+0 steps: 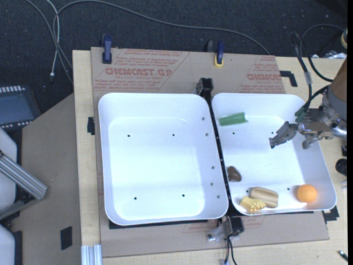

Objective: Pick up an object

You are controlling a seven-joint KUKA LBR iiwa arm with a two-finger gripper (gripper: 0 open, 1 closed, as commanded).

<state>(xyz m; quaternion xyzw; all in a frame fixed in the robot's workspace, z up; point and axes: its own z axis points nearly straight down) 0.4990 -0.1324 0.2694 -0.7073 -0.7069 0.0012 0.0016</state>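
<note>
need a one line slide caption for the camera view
Gripper poised open over the right bin, which holds a green piece, brown lump, corn, bread roll and orange.

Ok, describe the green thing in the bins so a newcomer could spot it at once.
Start at the right bin, the one the arm reaches over. Go to its far left corner, near the divider between the bins: the green object lies there alone. It is the only green item; the brown, tan and orange pieces cluster along the near edge.
</note>
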